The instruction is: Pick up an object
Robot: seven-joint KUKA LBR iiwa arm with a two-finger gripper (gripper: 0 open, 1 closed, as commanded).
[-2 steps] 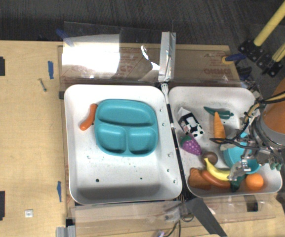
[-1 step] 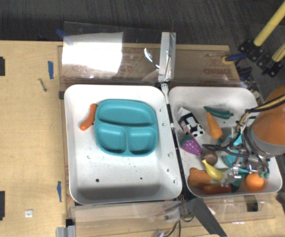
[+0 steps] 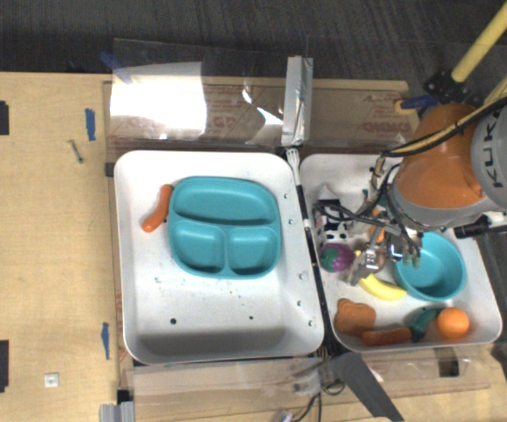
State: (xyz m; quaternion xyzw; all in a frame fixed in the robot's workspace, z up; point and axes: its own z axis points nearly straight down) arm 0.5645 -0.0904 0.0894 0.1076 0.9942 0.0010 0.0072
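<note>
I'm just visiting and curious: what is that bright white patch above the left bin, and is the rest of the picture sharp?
In the camera view, the patch is glare on the clear plastic sheet behind the left bin; the teal tray reads crisp; the gripper over the right bin sits in cluttered detail, hard to make out.

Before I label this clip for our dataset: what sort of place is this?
Probably a robotics lab's grasping test bench, not a kitchen. Two white bins sit on a plywood bench. A grey arm reaches over toy food: a banana, an orange, a teal divided plate.
</note>
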